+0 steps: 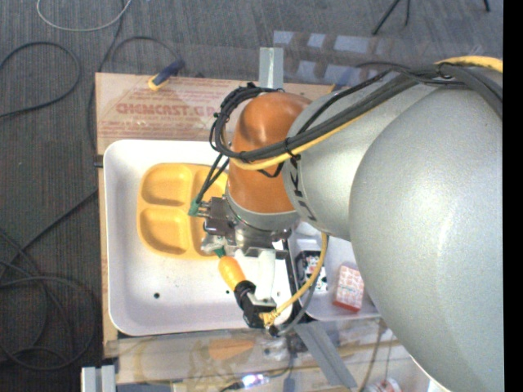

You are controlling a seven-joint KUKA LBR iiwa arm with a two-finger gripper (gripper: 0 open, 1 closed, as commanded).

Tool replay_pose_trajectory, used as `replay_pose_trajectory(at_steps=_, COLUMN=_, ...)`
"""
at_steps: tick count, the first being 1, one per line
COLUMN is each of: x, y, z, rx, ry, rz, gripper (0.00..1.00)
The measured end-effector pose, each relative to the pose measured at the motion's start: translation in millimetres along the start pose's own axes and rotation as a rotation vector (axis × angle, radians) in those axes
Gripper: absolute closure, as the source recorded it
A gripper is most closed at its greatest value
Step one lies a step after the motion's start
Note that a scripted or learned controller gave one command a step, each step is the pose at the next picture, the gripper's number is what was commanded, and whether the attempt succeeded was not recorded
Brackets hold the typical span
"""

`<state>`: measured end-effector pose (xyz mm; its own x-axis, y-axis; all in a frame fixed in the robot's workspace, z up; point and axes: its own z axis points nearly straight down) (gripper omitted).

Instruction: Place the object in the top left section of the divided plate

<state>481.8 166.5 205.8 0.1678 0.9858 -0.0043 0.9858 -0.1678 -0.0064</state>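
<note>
A yellow divided plate (167,207) lies in the left white bin (131,300), toward its upper left. Two of its sections show, one above the other; the arm hides its right part. My gripper (245,245) hangs under the orange band, over the plate's right edge and the middle of the bin. The wrist and cables hide what is beneath it. Just below it, a small yellow-orange cylinder (231,270) sticks out over the bin floor. I cannot tell whether it is an object or a cable fitting.
The grey arm covers most of the right bin. A red and white box (349,289) and a black and white item (311,271) lie in that bin's visible part. Cables loop around the wrist. A cardboard sheet (163,109) lies behind the left bin.
</note>
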Motion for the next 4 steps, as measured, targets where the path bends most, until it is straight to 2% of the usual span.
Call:
replay_pose_trajectory(at_steps=1, x=0, y=60, z=-24, rx=-0.003, ry=-0.001, rz=0.134, gripper=1.00)
replay_pose_trajectory(at_steps=2, x=63, y=84, z=-32, rx=-0.003, ry=-0.002, rz=0.117, gripper=1.00)
replay_pose_trajectory(at_steps=3, x=-2, y=113, z=-10, rx=-0.003, ry=-0.002, rz=0.094, gripper=1.00)
replay_pose_trajectory(at_steps=4, x=38, y=86, z=-20, rx=-0.003, ry=-0.001, rz=0.042, gripper=1.00)
